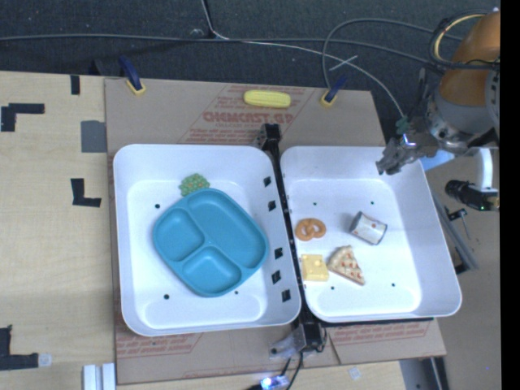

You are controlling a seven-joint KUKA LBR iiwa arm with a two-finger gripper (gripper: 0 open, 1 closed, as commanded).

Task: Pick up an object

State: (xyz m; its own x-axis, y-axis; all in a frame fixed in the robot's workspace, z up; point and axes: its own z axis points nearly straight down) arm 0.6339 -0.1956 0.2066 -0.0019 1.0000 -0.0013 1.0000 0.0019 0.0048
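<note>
Dark carpet runs behind your surface (pixel 49 218), a pale wooden top with a cardboard sheet (pixel 203 120) clamped over it. On the cardboard sit two white bins edge to edge. The left bin (pixel 130 169) holds a blue divided tray (pixel 210 240), turned at a slant so its long axis runs from upper left to lower right, with a small green piece (pixel 193 184) touching its upper edge. Room is tight there; the tray takes most of the floor.

The right bin (pixel 431 242) gives you more open floor, mainly along its upper half and right side. Its things cluster low and left: a pretzel (pixel 309 230), a yellow cheese square (pixel 314 267) just below it, a pizza slice (pixel 347 266) beside the cheese with its point toward the upper left, and a silver can (pixel 368 228) lying on its side, its long axis running left to right.

A yellow banana-like piece (pixel 267 99) lies crosswise on the cardboard beyond the bins.

Your hand (pixel 392 161) hangs over the right bin's upper right corner, well apart from the cluster; you cannot tell whether it is open or closed.
</note>
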